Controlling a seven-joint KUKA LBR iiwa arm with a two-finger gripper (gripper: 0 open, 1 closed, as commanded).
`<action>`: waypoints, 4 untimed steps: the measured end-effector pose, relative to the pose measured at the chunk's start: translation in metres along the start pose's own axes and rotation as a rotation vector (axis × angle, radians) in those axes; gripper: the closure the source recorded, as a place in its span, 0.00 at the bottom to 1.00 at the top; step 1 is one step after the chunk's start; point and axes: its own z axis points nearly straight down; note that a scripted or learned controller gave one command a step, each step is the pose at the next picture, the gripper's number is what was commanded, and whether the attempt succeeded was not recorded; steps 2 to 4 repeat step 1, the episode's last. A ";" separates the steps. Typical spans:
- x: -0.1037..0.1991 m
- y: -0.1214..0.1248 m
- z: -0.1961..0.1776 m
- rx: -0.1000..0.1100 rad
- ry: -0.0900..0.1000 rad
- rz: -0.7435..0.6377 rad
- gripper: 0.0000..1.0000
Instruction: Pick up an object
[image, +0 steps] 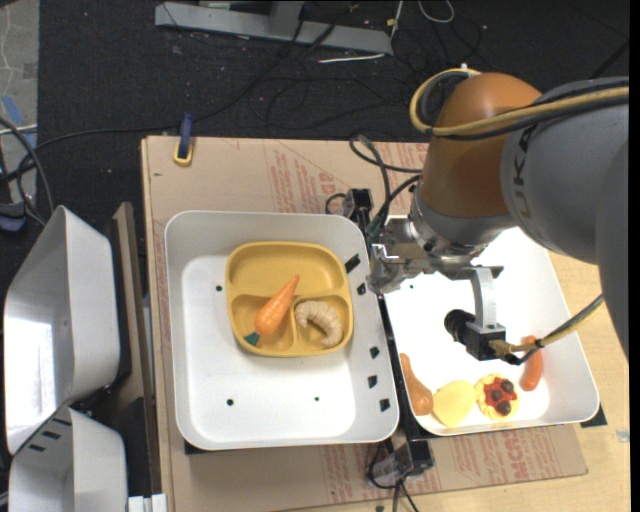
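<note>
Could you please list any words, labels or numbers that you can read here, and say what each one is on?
"UK": part of the dark lettering on the arm; the other letters cannot be made out.
Red print on the brown board: too blurred and slanted to read.
No other text can be seen.

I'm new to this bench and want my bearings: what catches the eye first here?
The big grey arm with its orange band reaches in from the right and looms over the right bin. In the left bin sits a yellow divided plate holding an orange carrot and a pale curled piece. A few small orange, yellow and red pieces lie along the right bin's near edge.
</note>
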 end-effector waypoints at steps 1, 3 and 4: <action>0.047 -0.005 -0.002 -0.002 0.000 0.001 1.00; 0.047 -0.005 -0.002 -0.002 0.000 0.001 1.00; 0.047 -0.005 -0.002 -0.002 0.000 0.001 1.00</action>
